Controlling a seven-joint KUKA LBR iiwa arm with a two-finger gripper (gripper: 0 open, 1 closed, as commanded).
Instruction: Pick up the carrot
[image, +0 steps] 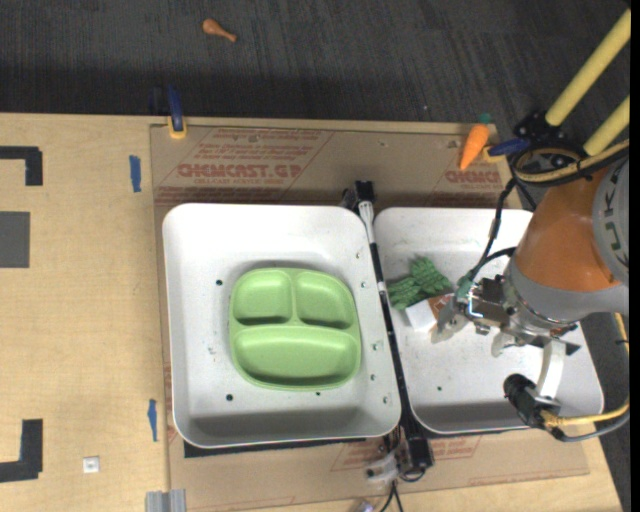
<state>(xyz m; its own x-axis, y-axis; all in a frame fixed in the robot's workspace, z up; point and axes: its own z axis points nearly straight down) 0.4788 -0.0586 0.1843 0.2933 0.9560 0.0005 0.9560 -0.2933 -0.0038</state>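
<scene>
My gripper (452, 318) hangs low over the left half of the right bin (560, 410), under the arm's orange band. Just to its left lie a green leafy toy (416, 280) and a small white block (419, 316). A small orange-brown piece (438, 303), mostly hidden, shows between the white block and the gripper; I cannot tell whether it is the carrot or whether the gripper touches it. An orange, carrot-shaped thing with a green tip (474, 146) lies on the bench behind the right bin, outside it.
The left bin (195, 300) holds a green divided plate (295, 328). A black bar (378, 300) runs between the two bins. Cables and a yellow pole (590, 65) sit at the back right. A small orange scrap (218, 30) lies on the dark floor.
</scene>
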